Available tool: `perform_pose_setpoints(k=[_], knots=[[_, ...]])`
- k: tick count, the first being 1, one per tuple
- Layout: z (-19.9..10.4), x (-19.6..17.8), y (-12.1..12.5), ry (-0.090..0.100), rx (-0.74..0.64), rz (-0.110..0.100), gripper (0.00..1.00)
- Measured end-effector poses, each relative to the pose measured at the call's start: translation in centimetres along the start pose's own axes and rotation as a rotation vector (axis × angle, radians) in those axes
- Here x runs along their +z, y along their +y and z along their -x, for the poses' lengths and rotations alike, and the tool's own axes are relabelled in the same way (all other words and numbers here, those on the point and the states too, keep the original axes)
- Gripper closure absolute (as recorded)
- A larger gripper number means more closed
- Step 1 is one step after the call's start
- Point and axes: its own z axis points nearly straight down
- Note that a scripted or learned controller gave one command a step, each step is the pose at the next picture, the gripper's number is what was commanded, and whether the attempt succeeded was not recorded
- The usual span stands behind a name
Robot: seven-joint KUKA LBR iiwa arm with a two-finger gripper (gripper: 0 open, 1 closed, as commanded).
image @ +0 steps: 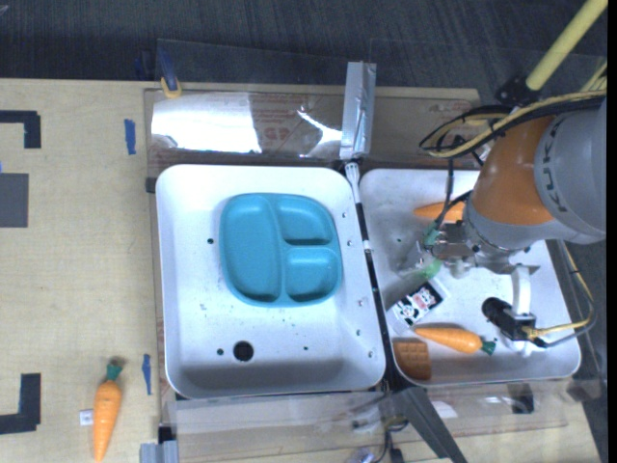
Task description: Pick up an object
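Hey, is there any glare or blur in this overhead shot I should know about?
Camera view: strong glare on the clear plastic sheet behind the left white bin; soft focus throughout, so the end effector beside the small black-and-white packet is indistinct.

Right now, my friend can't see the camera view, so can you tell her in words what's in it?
A grey robot arm with an orange band reaches from the right over the right-hand shallow white bin, which holds an orange toy carrot and a small black-and-white packet. The left-hand white bin holds a blue divided plastic tray, and another toy carrot lies outside on the wooden bench.
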Motion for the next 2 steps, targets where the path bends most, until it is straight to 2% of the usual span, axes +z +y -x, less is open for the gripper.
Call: perform_pose_setpoints(k=[1,2], knots=[[0.0,-1.1,0.2,-0.001,0.001,0.006,1.0],[-4.3,-10.1,6.0,0.0,0.027,0.004,1.0]])
